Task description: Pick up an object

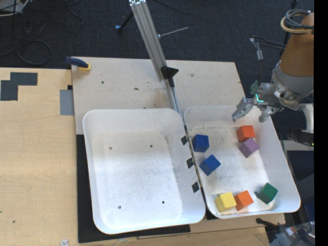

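Camera view, from above the bench: two shallow white bins sit side by side on a speckled board, the left bin (pixel 102 132) at the nine o'clock side and the right bin (pixel 287 188) at three o'clock. A slanted aluminium rail (pixel 150 37) runs from twelve o'clock down toward the seam between them, ending near a black bracket (pixel 168 73).

Seven blocks lie in the right bin. Toward its nine o'clock side, close to the divider, rest two blue cubes, the upper blue cube (pixel 200 143) just above the lower blue cube (pixel 210 164). Along the six o'clock rim stand a yellow cube (pixel 225 202) and, touching it, the lower orange cube (pixel 244 199), with a green cube (pixel 267 193) just beside them at the five o'clock corner. Toward one o'clock lies the upper orange cube (pixel 246 133), with a purple cube (pixel 249 147) touching its lower edge.

The gripper (pixel 252 111) hangs over the bin's twelve o'clock rim, just above the upper orange cube (not touching it), its two grey fingers (pixel 241 110) spread apart with nothing between them. The arm's orange band (pixel 299 55) shows at two o'clock.
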`<control>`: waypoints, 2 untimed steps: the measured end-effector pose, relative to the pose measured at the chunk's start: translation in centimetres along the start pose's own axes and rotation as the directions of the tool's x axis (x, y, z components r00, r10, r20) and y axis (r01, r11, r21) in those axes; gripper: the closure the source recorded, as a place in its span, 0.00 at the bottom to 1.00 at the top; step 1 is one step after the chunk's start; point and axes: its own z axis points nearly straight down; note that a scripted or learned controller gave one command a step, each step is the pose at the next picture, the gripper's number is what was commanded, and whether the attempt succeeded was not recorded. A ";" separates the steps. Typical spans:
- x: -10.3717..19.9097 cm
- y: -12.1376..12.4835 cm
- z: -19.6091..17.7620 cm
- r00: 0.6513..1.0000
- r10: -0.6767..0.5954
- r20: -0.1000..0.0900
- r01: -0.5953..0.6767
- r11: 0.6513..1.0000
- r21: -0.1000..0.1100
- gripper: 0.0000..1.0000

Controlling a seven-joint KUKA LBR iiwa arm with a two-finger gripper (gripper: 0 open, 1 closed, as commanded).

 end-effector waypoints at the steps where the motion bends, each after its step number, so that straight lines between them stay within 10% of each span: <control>1: 0.0 0.1 -0.2 1.000 -0.001 0.001 0.001 1.000 -0.004 0.00; 2: 0.5 0.3 6.5 1.000 0.000 -0.001 0.000 1.000 0.002 0.00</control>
